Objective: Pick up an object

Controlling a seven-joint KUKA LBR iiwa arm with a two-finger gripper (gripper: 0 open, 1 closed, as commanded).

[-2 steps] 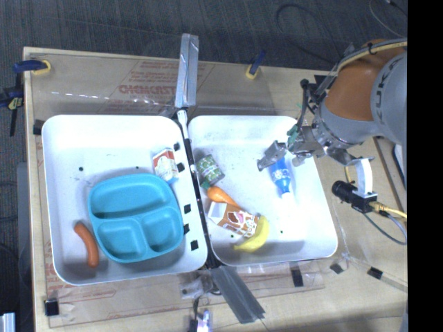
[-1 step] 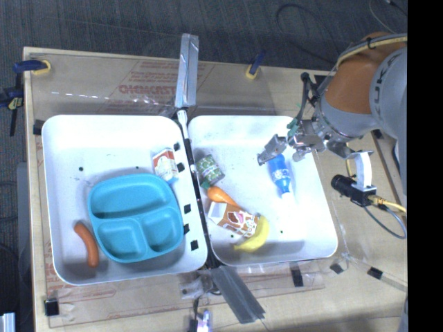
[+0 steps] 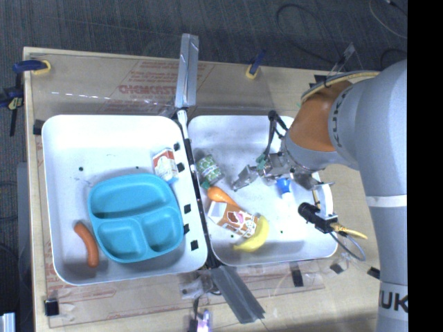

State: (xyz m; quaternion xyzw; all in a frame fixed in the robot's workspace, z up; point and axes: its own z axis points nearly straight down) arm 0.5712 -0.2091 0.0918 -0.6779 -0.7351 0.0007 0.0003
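Observation:
My gripper [image 3: 246,177] hangs low over the middle of the right bin [image 3: 304,244], reaching in from the right under the orange-banded wrist. Just left of it lies a small green crumpled can [image 3: 207,169] by the divider. Below it an orange carrot [image 3: 221,194] rests against a printed juice carton [image 3: 232,218], with a yellow banana [image 3: 255,236] beside that. A small blue object [image 3: 282,185] sits under the wrist, partly hidden. Nothing shows held at the gripper.
The left bin [image 3: 62,140] holds a blue divided tray [image 3: 136,216], a brown sausage [image 3: 87,243] at its left and a small red-and-white carton [image 3: 164,163] by the divider. A black cable clip [image 3: 313,216] juts from the arm at the right rim.

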